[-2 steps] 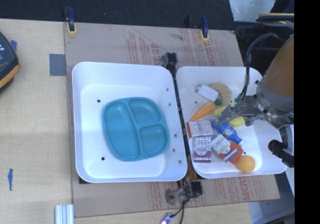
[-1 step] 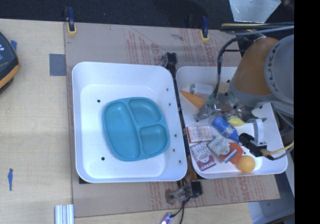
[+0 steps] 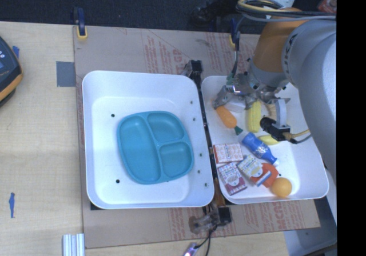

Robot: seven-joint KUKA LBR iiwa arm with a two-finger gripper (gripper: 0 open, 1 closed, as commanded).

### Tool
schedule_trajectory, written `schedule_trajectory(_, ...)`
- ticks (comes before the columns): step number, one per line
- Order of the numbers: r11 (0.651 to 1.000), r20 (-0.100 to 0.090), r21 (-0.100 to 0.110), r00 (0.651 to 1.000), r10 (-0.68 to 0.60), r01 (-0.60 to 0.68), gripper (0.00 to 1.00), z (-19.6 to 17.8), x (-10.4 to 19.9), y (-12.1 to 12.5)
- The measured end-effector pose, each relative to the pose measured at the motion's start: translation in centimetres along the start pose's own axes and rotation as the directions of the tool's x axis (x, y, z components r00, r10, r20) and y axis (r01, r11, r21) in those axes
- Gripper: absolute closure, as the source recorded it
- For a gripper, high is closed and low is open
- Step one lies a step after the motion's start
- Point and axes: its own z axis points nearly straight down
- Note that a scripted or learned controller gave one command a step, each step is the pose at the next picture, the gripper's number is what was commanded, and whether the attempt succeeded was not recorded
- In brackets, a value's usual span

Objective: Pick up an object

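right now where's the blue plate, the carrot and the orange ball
blue plate (image 3: 154, 146), camera view, middle where its dividers meet
carrot (image 3: 226, 117), camera view, middle of its orange body
orange ball (image 3: 281, 187), camera view, centre of its top

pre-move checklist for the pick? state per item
1. Gripper over the right bin: ok, at its far end.
2. Candidate close by: ok, carrot and banana lie just below it.
3. Object between the fingers: cannot tell, arm hides them.
4. Targets separated: not ok, blue bottle, packets and orange crowd together.
5. Left bin contents: ok, blue divided tray lies flat, centred.
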Motion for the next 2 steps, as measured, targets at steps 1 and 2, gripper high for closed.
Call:
schedule_trajectory(1,1.0,0.001,0.002,1.0,0.0,0.0,0.0,-3.0,-4.0,-7.8)
schedule_trajectory(2,1.0,0.002,0.002,1.0,-0.002,0.002,0.0,0.1,-1.6,-4.9)
